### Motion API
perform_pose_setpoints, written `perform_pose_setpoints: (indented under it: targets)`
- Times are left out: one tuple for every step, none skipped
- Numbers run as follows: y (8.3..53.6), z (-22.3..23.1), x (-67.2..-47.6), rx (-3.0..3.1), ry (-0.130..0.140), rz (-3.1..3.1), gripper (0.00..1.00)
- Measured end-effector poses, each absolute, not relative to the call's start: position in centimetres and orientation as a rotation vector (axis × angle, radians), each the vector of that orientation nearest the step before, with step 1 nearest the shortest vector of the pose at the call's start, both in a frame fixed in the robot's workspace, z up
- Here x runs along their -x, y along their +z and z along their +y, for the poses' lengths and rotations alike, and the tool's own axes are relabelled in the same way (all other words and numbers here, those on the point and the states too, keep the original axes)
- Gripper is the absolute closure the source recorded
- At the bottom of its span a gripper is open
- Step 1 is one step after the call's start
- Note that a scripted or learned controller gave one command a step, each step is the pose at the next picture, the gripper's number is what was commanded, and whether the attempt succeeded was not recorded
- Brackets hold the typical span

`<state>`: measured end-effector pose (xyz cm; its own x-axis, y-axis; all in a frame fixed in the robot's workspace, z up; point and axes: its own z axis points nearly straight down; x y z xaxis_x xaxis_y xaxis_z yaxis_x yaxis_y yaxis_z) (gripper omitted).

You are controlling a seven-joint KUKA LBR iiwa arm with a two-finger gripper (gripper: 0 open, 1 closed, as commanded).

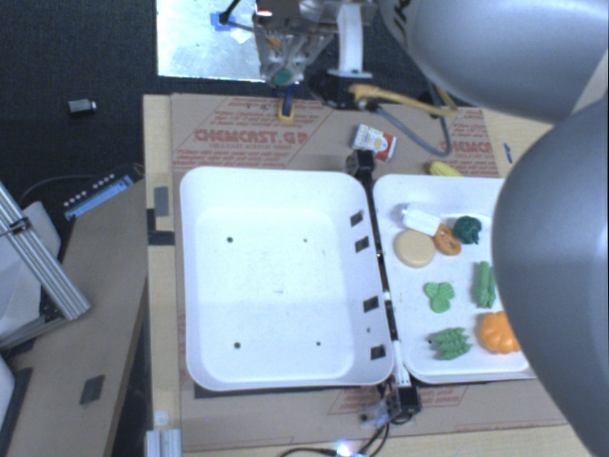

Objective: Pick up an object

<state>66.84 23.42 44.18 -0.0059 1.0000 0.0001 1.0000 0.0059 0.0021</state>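
Arm: big, grey, covers part of the right bin.
Gripper: small, blurry; can't tell its grip.

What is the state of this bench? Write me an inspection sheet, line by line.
Surface: cardboard sheet bearing left bin and right bin, side by side.
Job's things: in the right bin, tan disc, dark green piece, orange piece, other green pieces.
Clutter: yellow block and red-and-white packet on the cardboard.
End effector: beyond the bins, over the cardboard's far edge; grip state unclear.
Cables: yellow cable and grey cable behind the right bin.
Surroundings: aluminium rail at left.
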Motion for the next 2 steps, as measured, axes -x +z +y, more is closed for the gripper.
perform_pose_setpoints:
  targets:
    - [44.2, 23.4, -66.8, -2.214, 0.002, 2.227, 1.0]
    - [38.1, 23.4, -56.7, -2.217, -0.013, 2.233, 1.0]
